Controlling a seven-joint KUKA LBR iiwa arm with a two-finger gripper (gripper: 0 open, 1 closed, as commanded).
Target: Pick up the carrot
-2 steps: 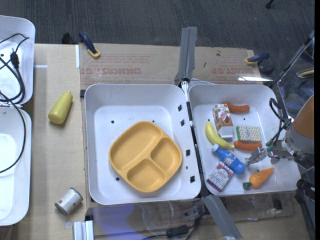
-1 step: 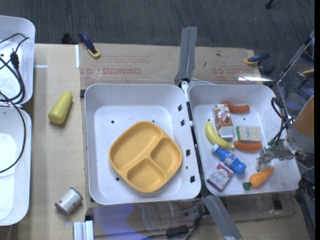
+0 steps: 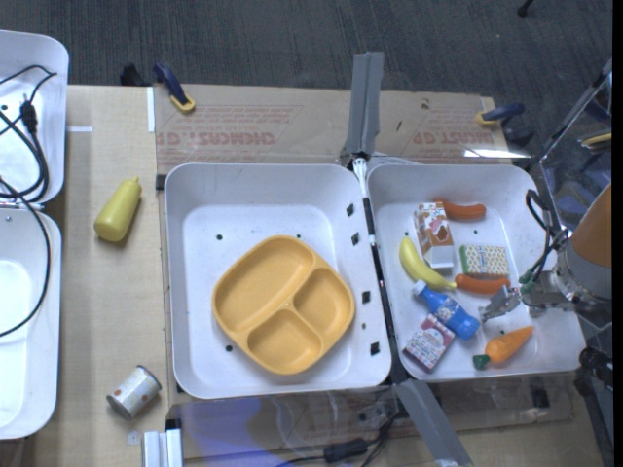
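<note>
Just below the tool (image 3: 498,305), the carrot (image 3: 508,344) lying free in the right bin (image 3: 545,363), fingers spread apart

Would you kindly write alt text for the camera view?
The gripper hovers just above the carrot in the right bin, beside a banana, sausages and small cartons. The left bin holds a yellow divided plate.

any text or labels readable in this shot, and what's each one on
"CHEMCON", printed in red, upside down and mirrored, twice on the cardboard sheet behind the bins; the letters are faint, so this reading is uncertain.
Cartons in the right bin: the brown and white one, the green and cream one and the red and white one bear print too small to read.
Blue bottle: label blurred.
Small can left of the bins: marking unreadable.
</note>
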